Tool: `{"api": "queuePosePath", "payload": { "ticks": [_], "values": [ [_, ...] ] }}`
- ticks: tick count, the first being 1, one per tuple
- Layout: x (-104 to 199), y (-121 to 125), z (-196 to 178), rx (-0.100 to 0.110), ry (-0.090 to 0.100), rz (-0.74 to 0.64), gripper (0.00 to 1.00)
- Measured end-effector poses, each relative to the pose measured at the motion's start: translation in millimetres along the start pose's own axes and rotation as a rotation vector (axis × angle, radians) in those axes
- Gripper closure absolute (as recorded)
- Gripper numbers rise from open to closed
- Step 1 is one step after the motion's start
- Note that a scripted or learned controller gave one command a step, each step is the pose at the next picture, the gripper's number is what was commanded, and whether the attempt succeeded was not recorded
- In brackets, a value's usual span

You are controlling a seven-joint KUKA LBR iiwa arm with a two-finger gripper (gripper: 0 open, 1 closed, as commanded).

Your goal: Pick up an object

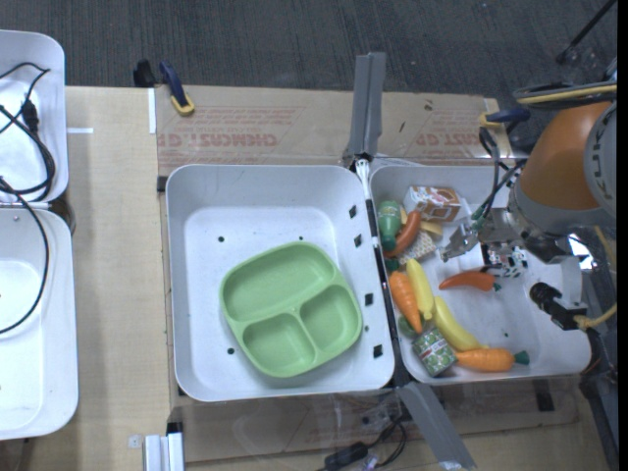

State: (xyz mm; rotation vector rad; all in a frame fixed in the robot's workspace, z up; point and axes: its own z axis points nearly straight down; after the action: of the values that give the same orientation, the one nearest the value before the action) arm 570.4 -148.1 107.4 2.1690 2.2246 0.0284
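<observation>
Toy food fills the right bin (pixel 564 361) beneath your pincer (pixel 469 235): a red chili pepper (pixel 469 281) lies just below it, a yellow banana (pixel 453 324) and carrot (pixel 404 298) sit lower left, and a snack packet (pixel 435 202) lies up and left. You cannot tell how wide the pincer stands, or whether it holds anything. A green divided plate (pixel 289 308) lies well left.

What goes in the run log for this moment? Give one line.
arm: over right bin | gripper: low among toy food | left bin: green plate | grasp: not seen
</observation>
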Motion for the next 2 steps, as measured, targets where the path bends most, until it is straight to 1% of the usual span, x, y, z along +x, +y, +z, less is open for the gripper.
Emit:
{"api": "queuePosePath", "payload": {
  "ticks": [1,2],
  "values": [
    [16.1,-39.1,-1.2,-0.004,-0.004,-0.136,0.0],
    [13.0,-36.0,-14.8,-0.012,-0.008,-0.129,1.0]
  ]
}}
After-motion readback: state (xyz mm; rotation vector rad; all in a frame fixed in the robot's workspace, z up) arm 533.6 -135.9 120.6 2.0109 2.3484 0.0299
